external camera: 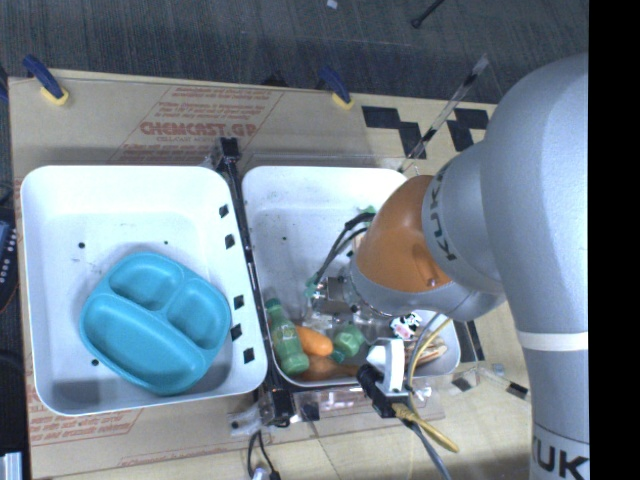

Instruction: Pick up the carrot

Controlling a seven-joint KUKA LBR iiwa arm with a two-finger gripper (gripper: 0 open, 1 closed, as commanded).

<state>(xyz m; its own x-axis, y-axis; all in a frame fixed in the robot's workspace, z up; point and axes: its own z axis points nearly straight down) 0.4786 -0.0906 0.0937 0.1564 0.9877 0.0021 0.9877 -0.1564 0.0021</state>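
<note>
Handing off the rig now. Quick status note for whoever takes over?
Gripper: low in the right bin, near its front; finger state can't be judged from this view.
Carrot: lying in the right bin's front corner among green items, just below the gripper.
Blue divided tray: in the left bin.
Done: arm is over the carrot.
Left: no grasp confirmed; grip and lift not yet seen.

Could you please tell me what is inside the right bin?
The right bin holds the carrot among green items near its front edge. The arm's wrist covers much of the rest, so anything beneath it is hidden.
</note>
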